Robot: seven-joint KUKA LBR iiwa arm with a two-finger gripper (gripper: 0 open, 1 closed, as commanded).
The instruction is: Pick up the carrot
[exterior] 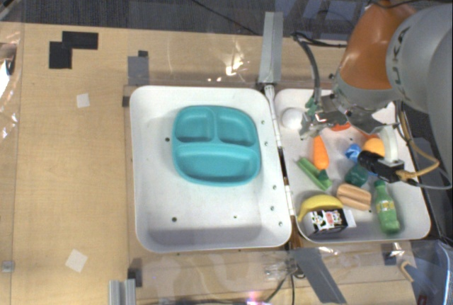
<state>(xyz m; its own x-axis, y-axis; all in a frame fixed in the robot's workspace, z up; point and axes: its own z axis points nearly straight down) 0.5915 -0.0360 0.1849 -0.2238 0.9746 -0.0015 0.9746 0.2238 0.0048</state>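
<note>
Over the right bin (417, 226), the pincer (316, 117) hung just above the carrot (320, 152), which lay on the bin floor beside a green bean pod (308, 172). Whether the pincer was parted or clenched could not be told. Nothing was lifted, so the whole grasp remained to do. Counted: two white bins on the worktop (64, 176), one carrot, one banana (316, 204), one green bottle (386, 208), and one teal tray (215, 144) in the left bin (152, 219).
</note>
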